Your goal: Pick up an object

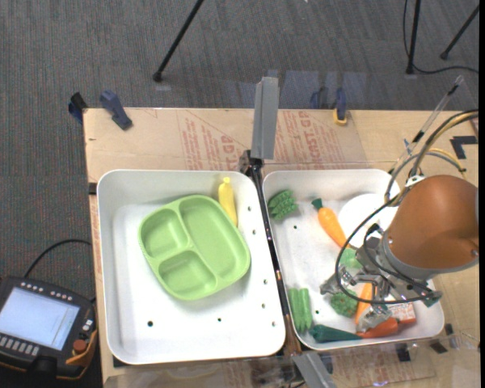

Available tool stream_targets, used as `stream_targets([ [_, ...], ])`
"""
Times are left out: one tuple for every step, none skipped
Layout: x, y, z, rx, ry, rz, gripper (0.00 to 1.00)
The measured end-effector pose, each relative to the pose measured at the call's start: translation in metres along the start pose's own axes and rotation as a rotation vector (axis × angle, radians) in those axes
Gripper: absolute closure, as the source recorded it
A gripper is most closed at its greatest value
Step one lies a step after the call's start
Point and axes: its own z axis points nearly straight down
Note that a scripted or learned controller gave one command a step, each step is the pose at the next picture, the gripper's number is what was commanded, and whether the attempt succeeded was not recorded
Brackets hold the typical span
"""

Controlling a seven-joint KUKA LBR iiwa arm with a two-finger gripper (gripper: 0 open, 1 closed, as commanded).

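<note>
Fingers (370, 296) are hanging low in the right bin (307, 186), but whether they are open or gripping is unclear. They are crowding the orange piece (364, 301), red piece (381, 327) and green piece (340, 304) by the bin's near wall. Risk: they are closing on the clutter and nudging pieces aside, or pinching two.

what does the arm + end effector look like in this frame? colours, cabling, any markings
From above, the arm shows as a large rounded orange dome with a grey metallic section below it. Thin dark cables loop out from its left side and run up and to the right. The end effector is grey and dark metal, built from angular brackets, over the right bin. No markings are legible at this size.
</note>
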Motion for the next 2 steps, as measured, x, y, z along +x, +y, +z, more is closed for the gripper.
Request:
stream_targets([
  [-0.0033,0.0025,-0.0094,-0.001,-0.003,-0.008,1.00],
  [-0.0032,0.0026,-0.0090,-0.002,-0.003,-0.008,0.00],
])
